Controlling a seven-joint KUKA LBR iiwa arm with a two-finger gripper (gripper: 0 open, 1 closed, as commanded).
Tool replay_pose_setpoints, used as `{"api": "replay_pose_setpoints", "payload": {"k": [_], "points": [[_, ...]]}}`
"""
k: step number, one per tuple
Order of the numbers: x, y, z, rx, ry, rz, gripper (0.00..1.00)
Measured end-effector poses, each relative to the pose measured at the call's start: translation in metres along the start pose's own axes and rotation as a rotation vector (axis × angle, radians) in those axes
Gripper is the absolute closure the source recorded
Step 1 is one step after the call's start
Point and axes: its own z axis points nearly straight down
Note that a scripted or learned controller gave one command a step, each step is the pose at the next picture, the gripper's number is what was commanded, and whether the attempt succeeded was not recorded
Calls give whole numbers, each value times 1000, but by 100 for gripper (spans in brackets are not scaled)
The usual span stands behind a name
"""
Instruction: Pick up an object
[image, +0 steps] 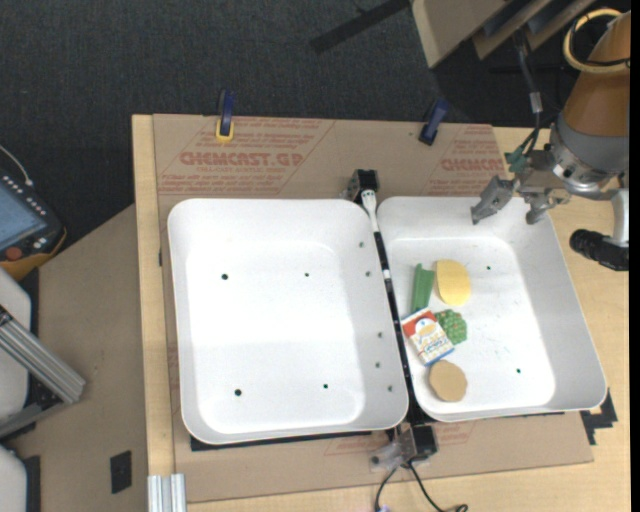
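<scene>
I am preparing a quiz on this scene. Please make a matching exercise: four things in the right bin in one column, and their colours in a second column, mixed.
Things:
1. oval piece
2. round piece
3. long block
4. small packet

Colours:
A. tan
B. red, white and blue
C. yellow
D. green

Pairs: 1-C, 2-A, 3-D, 4-B

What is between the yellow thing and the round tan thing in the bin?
In the camera view, a small red, white and blue packet and a green leafy piece lie between the yellow thing and the round tan thing.
</scene>
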Motion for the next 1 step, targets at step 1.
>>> {"api": "replay_pose_setpoints", "payload": {"k": [1], "points": [[28, -21, -1, 3, 1, -2, 0]]}}
